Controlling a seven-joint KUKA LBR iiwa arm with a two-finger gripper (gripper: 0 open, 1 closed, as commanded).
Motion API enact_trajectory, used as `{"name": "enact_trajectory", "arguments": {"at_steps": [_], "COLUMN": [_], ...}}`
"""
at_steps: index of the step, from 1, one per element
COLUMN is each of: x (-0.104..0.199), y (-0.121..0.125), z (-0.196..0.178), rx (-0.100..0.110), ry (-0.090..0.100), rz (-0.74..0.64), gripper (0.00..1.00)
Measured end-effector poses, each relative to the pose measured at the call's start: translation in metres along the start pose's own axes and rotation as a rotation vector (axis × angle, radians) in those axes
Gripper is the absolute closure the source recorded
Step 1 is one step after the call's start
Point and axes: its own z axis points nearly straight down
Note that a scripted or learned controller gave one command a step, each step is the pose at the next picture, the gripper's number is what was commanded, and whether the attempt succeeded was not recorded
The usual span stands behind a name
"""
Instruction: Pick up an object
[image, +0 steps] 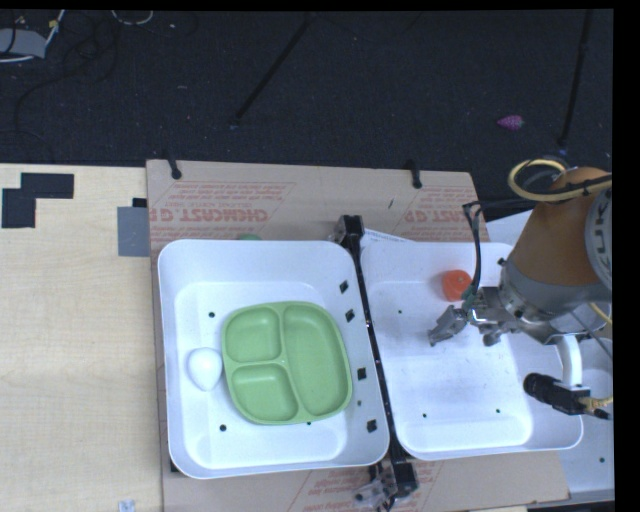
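Note:
A small orange object (456, 284) lies in the right bin (470, 440), near its far wall. My gripper (466, 331) hangs over the right bin's middle right, just in front of and slightly right of the orange object. Its fingers are spread open with nothing between them. In the left bin (260, 265) a green divided plate (287, 362) lies flat, and a white egg-shaped object (205, 368) rests against the plate's left edge.
The grey and orange arm (560, 250) covers the right bin's far right corner. A black fitting (553, 392) with a white cable sits over the right bin's right rim. A black clamp bar (365, 340) runs between the bins. Cardboard lies under both.

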Motion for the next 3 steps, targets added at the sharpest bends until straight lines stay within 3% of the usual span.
{"name": "enact_trajectory", "arguments": {"at_steps": [1,2,3], "x": [-0.001,-0.001,-0.002], "y": [-0.002,-0.002,-0.002], "z": [0.064,0.067,0.055], "rx": [0.002,-0.002,-0.004], "ry": [0.001,0.000,0.000], "rz": [0.001,0.004,0.008], "gripper": [0.00,0.00,1.00]}}
